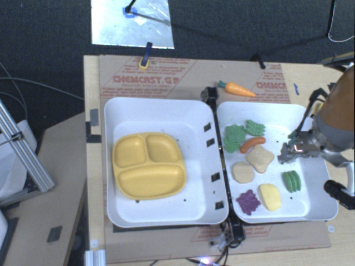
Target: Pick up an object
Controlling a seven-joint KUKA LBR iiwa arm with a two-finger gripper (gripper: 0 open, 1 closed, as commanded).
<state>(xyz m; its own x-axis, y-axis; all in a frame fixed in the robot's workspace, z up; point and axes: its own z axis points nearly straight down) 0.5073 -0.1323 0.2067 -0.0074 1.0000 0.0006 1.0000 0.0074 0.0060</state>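
The right bin (pixel 316 206) holds several toy foods: a green leafy piece (pixel 234 136), a smaller green piece (pixel 255 128), a red-orange sausage (pixel 252 144), a tan bread slice (pixel 260 158), a round beige piece (pixel 242 172), purple grapes (pixel 248 201), a yellow lump (pixel 270 197) and a ribbed green pickle (pixel 291 180). My gripper (pixel 285 153) hangs over the right half of this bin, just right of the bread slice and above the pickle. Nothing is visibly held in it.
The left bin (pixel 161 111) bears a yellow divided plate (pixel 148 165). An orange carrot (pixel 237 89) lies on the bench behind the right bin. The arm's grey body with its orange band (pixel 335 112) covers the bin's right edge. A blue and yellow tool (pixel 146 57) lies at the back.
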